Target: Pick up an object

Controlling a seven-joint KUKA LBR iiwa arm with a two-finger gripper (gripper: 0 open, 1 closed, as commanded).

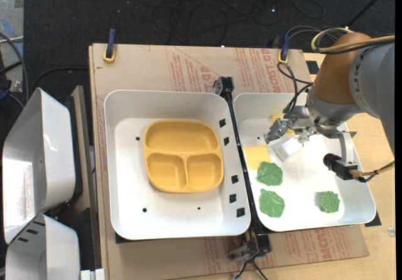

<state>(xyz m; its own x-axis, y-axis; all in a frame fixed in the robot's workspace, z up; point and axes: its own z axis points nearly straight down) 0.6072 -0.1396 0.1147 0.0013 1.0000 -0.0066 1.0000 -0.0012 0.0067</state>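
In the right bin (361, 210), gripper (284, 137) low over the floor beside a yellow square (255, 157), just below and left. Green pieces (269, 174) lying further toward the near rim. Finger state impossible to tell; nothing visibly held.

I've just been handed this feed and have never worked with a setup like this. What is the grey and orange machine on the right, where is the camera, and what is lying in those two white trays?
One camera looks down at a slant on a bench with two shallow white bins. The grey arm with the orange band is a robot arm reaching in from the right; its gripper hangs over the right bin. I see nothing clearly between its fingers. The left bin holds a yellow divided plate. The right bin holds a pale yellow flat piece, two green leafy pieces, a small green round piece and a small white block just below the gripper.
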